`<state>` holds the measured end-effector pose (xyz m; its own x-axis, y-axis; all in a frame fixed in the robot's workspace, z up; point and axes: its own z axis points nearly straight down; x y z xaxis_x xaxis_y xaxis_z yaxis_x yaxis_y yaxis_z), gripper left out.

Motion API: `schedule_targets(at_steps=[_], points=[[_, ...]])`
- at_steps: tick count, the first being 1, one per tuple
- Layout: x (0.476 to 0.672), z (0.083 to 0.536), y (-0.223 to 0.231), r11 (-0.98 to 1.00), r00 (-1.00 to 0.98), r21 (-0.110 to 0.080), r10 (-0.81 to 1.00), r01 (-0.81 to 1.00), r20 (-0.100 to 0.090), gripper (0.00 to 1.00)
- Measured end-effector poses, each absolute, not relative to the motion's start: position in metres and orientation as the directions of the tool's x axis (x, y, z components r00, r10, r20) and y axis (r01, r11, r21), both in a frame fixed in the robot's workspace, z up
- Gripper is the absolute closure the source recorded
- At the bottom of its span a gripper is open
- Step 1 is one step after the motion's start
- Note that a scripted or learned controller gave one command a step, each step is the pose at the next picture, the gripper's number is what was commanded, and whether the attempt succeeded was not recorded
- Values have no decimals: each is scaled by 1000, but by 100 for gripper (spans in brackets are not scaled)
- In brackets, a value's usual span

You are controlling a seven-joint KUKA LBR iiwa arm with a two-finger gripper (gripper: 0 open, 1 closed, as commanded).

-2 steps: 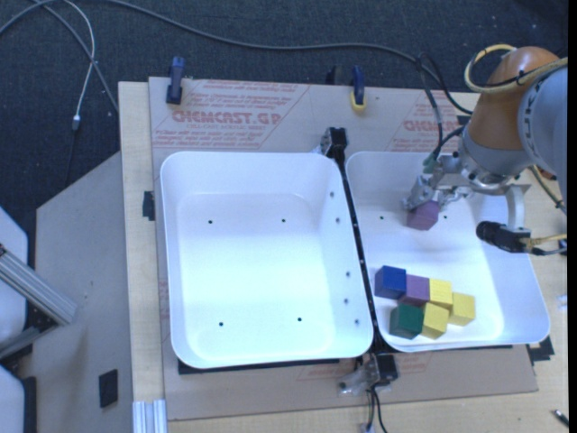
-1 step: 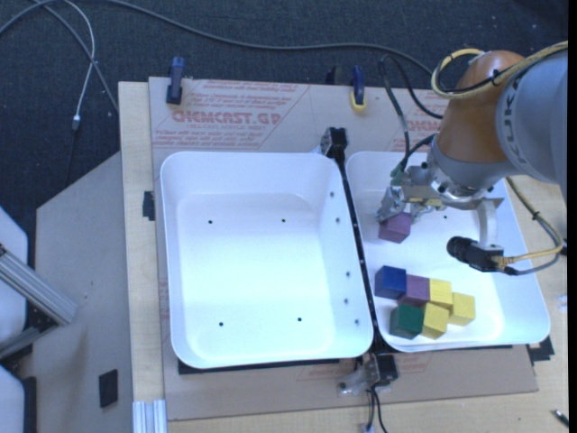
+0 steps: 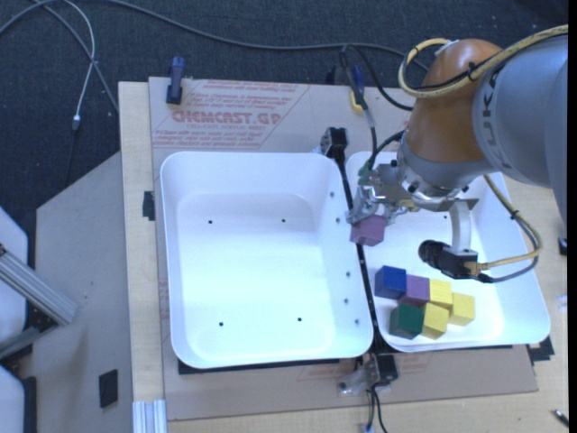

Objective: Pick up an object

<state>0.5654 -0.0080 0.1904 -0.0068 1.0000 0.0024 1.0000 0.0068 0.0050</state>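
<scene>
My gripper [image 3: 368, 216] hangs over the left edge of the right bin [image 3: 505, 332], near the divide between the two bins. It is shut on a purple block [image 3: 369, 232], which sits between the fingers and looks lifted off the bin floor. Lower in the right bin lies a tight cluster of blocks: a blue one [image 3: 390, 281], a purple one [image 3: 416, 288], a green one [image 3: 407, 319] and yellow ones [image 3: 442, 307].
The left bin [image 3: 252, 260] lies just left of the gripper, its right wall close beneath the held block. The grey arm with its orange band [image 3: 451, 106] covers the upper part of the right bin. Cables run along the bench's far edge.
</scene>
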Motion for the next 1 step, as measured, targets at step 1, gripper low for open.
schedule_targets(at_steps=[1], points=[[562,188,70,7,-7,0,1000,1000,2,100]])
